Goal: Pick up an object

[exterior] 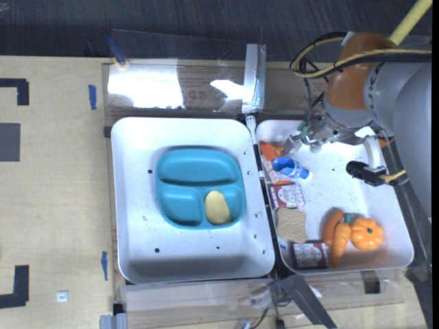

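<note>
My gripper hangs low over the back left part of the right bin. It is just above and to the right of a blue and white bottle and beside a small orange item at the bin's left wall. I see nothing held in it. Further forward lie a dark red packet, a slice of brown bread, a red can on its side, a carrot and an orange pepper.
The left bin holds a blue divided tray with a yellow egg-shaped object in its front right compartment. The grey arm with its orange band and cables covers the right bin's back right corner. A metal divider stands behind the bins.
</note>
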You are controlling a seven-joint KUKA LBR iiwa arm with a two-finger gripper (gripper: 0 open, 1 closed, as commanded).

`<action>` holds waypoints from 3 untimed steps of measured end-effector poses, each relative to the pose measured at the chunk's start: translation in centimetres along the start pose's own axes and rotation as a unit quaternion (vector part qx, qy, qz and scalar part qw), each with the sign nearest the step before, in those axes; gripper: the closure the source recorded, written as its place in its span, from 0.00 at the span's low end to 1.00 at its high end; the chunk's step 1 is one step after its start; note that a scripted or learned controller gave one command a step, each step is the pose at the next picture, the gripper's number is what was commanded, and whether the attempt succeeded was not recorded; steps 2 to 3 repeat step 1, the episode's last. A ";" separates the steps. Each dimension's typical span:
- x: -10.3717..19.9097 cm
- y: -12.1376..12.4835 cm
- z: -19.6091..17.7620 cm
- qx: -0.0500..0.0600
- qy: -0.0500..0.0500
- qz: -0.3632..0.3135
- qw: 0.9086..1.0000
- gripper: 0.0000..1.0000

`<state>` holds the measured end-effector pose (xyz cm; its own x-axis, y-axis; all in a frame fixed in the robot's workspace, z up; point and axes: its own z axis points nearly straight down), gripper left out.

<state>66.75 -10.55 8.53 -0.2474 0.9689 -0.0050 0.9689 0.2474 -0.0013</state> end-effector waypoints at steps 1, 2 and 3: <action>0.0 0.3 -1.0 -0.003 0.000 -0.002 1.000 1.00; 0.0 0.3 -1.0 -0.003 0.000 -0.002 1.000 1.00; 0.0 0.3 -1.0 -0.003 0.000 -0.002 1.000 1.00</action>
